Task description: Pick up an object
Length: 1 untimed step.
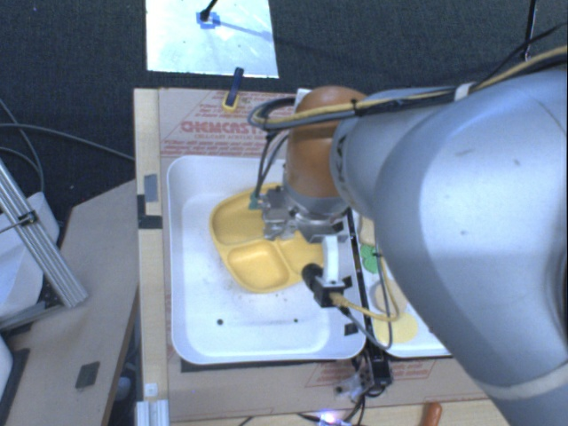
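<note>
**Arm low over the yellow tray in the left bin**

The left white bin (191, 327) lies on the desk with a yellow divided tray (248, 247) flat in its middle, the likeliest thing to pick up. The tool (286, 224) hangs right over the tray's right edge, probably placed for a grasp there. Whether it is open or has hold of anything, I cannot tell; the wrist hides it. The grey arm (461, 220) covers most of the right bin (426, 349).

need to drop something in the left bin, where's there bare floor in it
Bare floor in the left bin runs along its near wall and down its left side, bordering the yellow divided tray. The middle and right side are crowded: the tray lies there, with the arm's wrist and cables over it.
</note>
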Motion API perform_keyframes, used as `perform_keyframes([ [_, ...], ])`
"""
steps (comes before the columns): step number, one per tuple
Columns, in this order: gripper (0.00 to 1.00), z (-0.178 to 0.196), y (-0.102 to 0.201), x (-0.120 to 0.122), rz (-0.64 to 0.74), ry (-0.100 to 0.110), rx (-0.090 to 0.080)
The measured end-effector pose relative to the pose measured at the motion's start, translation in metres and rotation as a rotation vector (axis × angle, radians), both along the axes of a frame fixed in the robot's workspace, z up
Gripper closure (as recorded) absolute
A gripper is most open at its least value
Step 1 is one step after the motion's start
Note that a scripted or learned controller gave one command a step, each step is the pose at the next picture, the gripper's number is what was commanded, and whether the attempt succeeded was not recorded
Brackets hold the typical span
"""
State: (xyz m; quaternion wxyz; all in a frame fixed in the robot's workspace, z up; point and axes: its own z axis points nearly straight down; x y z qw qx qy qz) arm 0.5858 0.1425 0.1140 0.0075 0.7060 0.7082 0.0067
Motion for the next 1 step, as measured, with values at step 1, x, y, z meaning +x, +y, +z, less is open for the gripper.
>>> perform_keyframes([
  [1,1.0,0.1858,0.0294,0.0289,0.004,-0.001,0.007],
])
